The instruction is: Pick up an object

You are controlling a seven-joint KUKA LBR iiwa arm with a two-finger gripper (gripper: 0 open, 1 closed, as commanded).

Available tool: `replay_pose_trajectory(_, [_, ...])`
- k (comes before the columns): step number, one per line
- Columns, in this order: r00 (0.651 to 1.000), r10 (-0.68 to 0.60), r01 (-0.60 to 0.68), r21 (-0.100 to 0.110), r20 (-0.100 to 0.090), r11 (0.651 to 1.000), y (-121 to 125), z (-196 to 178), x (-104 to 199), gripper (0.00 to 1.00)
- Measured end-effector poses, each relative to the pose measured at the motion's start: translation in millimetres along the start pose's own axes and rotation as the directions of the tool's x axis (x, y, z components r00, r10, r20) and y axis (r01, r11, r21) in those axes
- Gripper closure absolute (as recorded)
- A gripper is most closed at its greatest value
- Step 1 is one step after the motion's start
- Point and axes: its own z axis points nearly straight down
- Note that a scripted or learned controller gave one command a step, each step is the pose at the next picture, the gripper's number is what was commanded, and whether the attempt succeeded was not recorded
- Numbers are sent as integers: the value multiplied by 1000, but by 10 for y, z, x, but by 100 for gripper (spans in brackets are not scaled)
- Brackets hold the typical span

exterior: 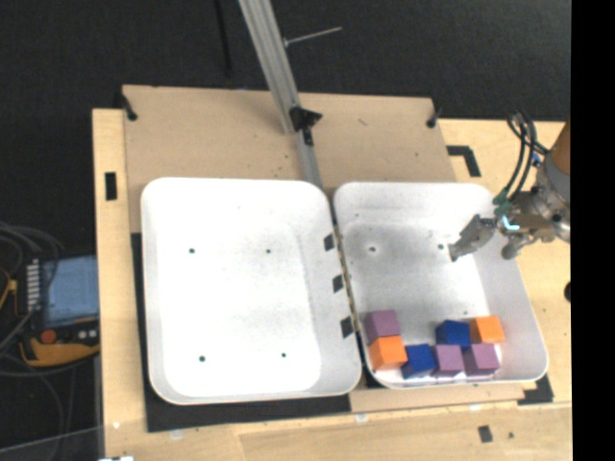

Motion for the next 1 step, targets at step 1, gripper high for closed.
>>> replay_pose_trajectory(1, [1000, 1, -1, -5, 1, 1000, 7, -23, 0, 0])
